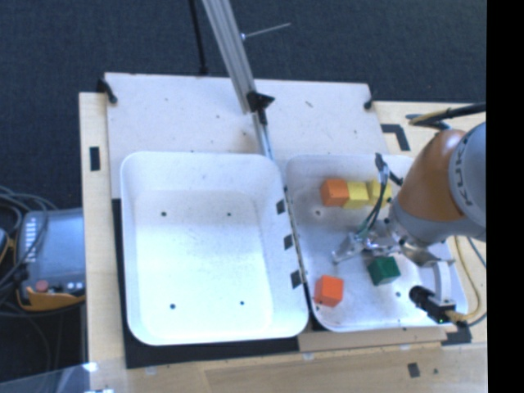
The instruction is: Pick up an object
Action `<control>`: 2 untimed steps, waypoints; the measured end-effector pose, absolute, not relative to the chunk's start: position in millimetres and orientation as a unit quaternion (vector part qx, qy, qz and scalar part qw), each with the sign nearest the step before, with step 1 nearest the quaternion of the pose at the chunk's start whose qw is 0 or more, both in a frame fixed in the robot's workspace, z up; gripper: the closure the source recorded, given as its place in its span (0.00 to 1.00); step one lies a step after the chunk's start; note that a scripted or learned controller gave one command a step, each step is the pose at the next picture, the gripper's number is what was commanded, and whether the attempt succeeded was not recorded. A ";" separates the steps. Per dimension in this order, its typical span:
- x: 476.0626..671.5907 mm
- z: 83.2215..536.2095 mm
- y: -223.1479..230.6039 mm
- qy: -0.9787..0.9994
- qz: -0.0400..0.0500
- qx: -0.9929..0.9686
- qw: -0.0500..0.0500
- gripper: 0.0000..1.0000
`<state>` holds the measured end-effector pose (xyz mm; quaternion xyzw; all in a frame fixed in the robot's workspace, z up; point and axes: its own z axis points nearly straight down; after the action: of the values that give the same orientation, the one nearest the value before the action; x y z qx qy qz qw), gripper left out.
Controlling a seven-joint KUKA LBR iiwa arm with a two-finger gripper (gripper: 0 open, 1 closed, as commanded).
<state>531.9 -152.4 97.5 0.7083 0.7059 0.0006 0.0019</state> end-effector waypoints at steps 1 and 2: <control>532.6 109.5 -153.7 0.702 0.002 0.712 0.003 1.00; 530.5 155.3 -162.1 0.704 0.001 0.710 0.003 1.00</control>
<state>530.5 -162.1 155.3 0.7100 0.7042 0.0010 0.0029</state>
